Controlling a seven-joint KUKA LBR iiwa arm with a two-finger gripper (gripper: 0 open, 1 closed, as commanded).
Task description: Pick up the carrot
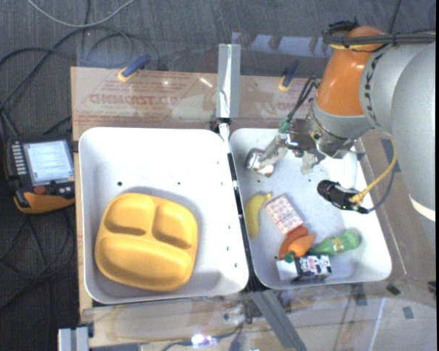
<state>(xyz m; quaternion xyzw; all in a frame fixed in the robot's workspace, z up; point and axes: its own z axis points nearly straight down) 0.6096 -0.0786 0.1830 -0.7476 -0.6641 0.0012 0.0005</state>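
Nearest the camera in the right bin (377, 265) lay a small dark carton (305, 268), with the carrot (297, 242) touching its upper edge and a green bottle (339, 242) just to the carrot's right. A little farther in sat a red-and-white packet (283, 213) beside a banana (255, 210). The left bin (95, 145) held a yellow sectioned tray (146, 240). At the far end of the right bin, well apart from the carrot, hung the claw (285, 156), its fingers spread and pinching nothing.
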